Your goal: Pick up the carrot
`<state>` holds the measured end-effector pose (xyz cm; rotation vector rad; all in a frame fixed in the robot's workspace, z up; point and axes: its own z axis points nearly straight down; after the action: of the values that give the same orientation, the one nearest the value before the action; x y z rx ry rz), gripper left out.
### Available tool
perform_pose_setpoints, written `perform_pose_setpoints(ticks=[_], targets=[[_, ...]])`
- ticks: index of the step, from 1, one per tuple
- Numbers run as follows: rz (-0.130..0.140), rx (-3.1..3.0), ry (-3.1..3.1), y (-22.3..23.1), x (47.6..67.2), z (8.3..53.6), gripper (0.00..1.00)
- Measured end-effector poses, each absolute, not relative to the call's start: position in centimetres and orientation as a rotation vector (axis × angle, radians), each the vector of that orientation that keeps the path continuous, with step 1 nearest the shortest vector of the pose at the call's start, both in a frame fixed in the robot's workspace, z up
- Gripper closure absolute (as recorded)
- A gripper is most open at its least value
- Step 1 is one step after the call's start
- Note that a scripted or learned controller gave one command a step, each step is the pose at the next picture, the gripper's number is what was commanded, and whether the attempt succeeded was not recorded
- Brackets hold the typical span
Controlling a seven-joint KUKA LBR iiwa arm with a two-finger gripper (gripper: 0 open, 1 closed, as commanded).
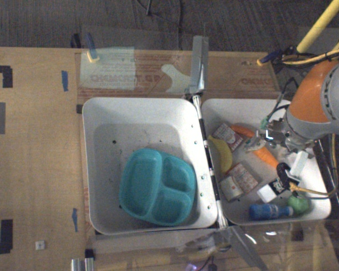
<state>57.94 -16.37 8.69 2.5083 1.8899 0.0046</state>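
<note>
The carrot (268, 157) lies at a slant in the right bin (322, 208). One orange end shows at the upper left near a packet, and the other end shows lower right. My gripper (259, 143) is low over the carrot's middle and hides that part. The grey arm with its orange band (311, 103) reaches in from the right above the bin's far right corner. The view does not make out how the gripper stands on the carrot.
The right bin also holds a yellow banana (222, 154), two snack packets (241, 179), a blue bottle (269, 210), a green item (299, 203) and a white block (266, 193). A teal divided plate (158, 186) lies in the left bin (101, 117).
</note>
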Motion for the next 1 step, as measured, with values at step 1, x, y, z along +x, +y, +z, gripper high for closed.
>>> perform_pose_setpoints(ticks=[1], targets=[[0.001,2.505,1.885,-16.64,57.97,9.67,1.0]])
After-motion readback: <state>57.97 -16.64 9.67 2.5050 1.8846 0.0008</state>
